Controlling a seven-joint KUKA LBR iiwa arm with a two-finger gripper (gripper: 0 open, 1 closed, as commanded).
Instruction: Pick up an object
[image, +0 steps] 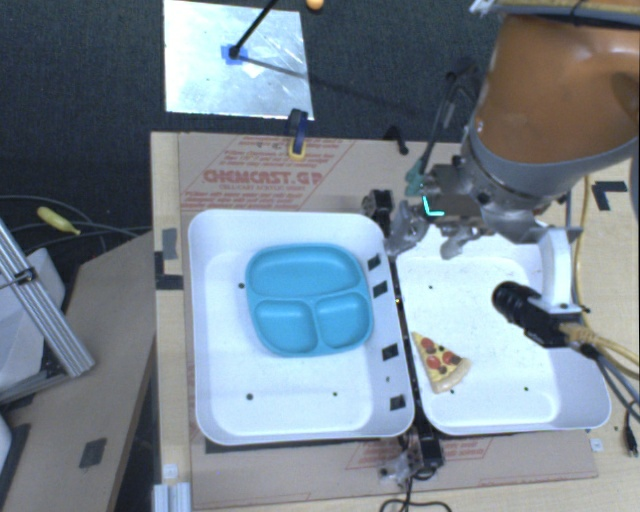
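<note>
plate (305, 313) in left bin (215, 400), pizza slice (441, 362) right bin (520, 410)

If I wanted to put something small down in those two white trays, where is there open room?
Left bin: a bare strip in front of the blue divided plate, and a narrower one to its left. Right bin: open floor between the pizza slice toy and the far right wall. It is crowded at the right bin's back, where the gripper hangs.
</note>
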